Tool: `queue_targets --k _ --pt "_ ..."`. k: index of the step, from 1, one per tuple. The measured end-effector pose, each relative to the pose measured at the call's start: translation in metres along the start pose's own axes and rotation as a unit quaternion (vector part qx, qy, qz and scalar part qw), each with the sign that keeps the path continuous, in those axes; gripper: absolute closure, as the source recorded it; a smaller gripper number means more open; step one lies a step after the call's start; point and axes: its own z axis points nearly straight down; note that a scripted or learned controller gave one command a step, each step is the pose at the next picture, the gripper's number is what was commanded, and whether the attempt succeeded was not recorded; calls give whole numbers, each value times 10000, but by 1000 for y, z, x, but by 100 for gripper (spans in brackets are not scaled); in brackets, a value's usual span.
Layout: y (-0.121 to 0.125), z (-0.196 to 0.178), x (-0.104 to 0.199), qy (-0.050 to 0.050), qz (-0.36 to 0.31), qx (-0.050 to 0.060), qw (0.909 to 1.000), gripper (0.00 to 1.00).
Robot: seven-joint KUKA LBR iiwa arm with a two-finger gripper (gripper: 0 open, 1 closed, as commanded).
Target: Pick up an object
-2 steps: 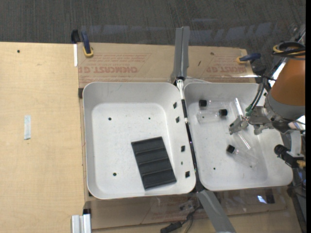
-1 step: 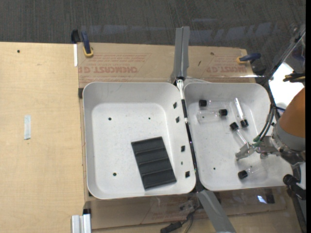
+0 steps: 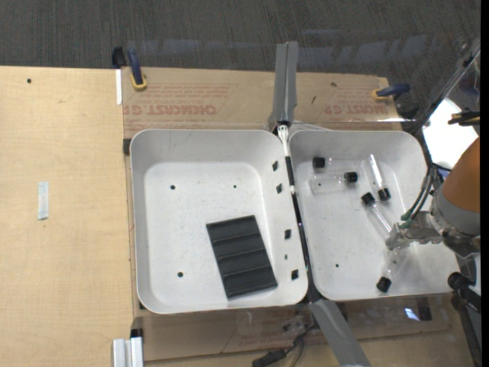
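Note:
A black ribbed rectangular block (image 3: 241,256) lies flat in the left bin (image 3: 153,205), toward its front. Several clear plastic tubes with black caps are scattered in the right bin (image 3: 336,274): one (image 3: 331,180) lies near the back left, two (image 3: 376,176) (image 3: 377,214) near the middle, and one (image 3: 388,274) stands near the front right. My gripper (image 3: 400,235) reaches in from the right and hangs low over the right part of the right bin, just above the front tube and beside the end of a middle tube. I see nothing held in it.
A grey divider bar (image 3: 285,90) runs between the bins at the back. Blue and yellow clamps (image 3: 136,73) (image 3: 388,92) hold cardboard behind the bins. The wooden bench (image 3: 61,205) extends to the left. Cables (image 3: 424,197) hang beside the arm.

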Motion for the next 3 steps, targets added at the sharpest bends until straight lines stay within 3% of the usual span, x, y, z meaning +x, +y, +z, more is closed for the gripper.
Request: queue_targets --k 1,2,3 --pt "-1 0 0 4 -3 11 10000 0" --pt "1 -9 0 -1 8 -4 10000 100" --pt "0 -8 0 4 5 10 10000 0"
